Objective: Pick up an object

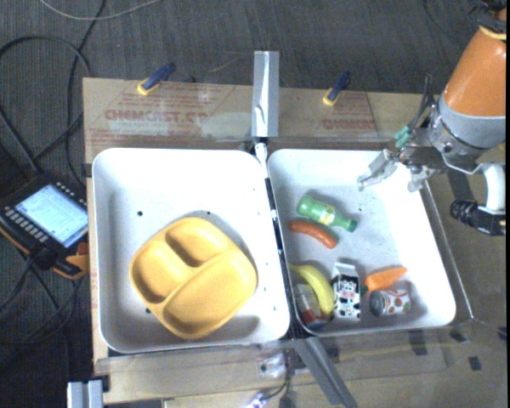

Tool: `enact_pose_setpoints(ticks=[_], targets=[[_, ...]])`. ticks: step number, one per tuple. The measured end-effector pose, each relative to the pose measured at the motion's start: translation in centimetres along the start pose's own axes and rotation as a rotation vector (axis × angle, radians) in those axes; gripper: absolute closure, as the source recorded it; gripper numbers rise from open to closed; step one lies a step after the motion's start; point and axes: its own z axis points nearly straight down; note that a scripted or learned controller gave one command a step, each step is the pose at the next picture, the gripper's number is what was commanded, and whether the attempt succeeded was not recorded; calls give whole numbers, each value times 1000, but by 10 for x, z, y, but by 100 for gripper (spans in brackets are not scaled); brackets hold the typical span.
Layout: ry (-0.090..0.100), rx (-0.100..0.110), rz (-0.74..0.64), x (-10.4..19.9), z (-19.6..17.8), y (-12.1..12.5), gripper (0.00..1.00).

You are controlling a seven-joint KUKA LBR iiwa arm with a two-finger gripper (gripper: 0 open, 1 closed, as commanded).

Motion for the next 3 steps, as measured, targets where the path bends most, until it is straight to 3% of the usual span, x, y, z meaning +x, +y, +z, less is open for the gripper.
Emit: enact_pose_setpoints(ticks=[1,2,3], targets=[[0,1,-45,51,98,-12,0],[-4,-9,-111,58,169,-1,0],[-2,-12,-113,59,159,0,100]])
